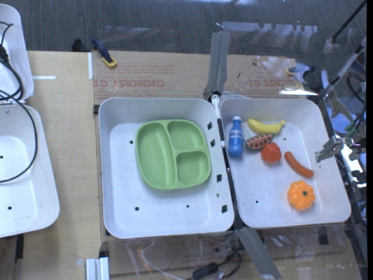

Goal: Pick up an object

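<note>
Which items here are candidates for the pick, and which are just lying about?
Pick candidates, all in the right bin:
blue bottle
banana
watermelon slice
tomato
sausage
orange pumpkin

Lying about:
green divided plate in the left bin
yellow-and-blue clamp on the bench
</note>
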`<state>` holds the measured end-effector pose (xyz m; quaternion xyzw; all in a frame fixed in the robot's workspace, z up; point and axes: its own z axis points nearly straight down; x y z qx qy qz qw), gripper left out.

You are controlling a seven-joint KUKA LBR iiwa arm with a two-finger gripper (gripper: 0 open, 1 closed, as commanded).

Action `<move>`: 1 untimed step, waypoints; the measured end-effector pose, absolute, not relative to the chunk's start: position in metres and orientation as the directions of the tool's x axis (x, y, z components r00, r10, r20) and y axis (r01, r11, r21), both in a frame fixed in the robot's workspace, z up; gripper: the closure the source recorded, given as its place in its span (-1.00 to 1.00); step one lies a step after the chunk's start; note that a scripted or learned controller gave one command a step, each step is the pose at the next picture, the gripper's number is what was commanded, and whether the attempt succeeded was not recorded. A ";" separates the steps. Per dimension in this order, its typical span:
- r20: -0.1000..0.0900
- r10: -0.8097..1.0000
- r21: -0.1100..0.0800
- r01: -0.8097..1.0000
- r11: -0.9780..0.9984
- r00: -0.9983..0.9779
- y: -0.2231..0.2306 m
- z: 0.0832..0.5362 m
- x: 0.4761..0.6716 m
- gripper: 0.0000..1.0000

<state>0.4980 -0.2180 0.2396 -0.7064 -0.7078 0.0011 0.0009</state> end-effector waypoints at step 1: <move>0.000 1.000 -0.003 1.000 -0.026 0.026 -0.206 0.114 0.548 -1.00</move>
